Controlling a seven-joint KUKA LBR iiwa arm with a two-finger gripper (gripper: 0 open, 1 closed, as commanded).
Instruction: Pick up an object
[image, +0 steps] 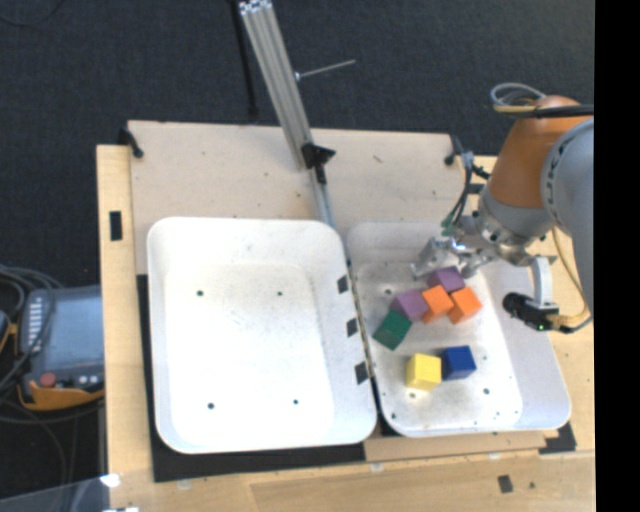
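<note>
While the arm is reaching in from the right, the gripper (448, 262) is hovering low over the upper part of the right bin (520, 400), just above the cluster of blocks. Whether it is released or clenched on anything is not readable from this angle, so cannot tell.

Blocks are all sitting in the right bin: a purple block (449, 279) right under the gripper, two orange blocks (438, 300) (465, 305) touching each other just below it, a second purple block (411, 305) beside them, a green block (393, 328) further left, then a yellow block (423, 371) and a blue block (458, 361) side by side lower down. The left bin (170, 250) is sitting alongside.

Likely target, judging by position, is the upper purple block. Doing this well is meaning coming straight down, centred on one block, with the closing line crossing free faces, since the orange neighbours are crowding it and could jam or get dragged along. Yellow or blue would be looking easier, being well apart from the cluster.

Purple block is looking roughly cube-shaped, so no real long axis; it is sitting rotated, edges diagonal to the bin walls.
</note>
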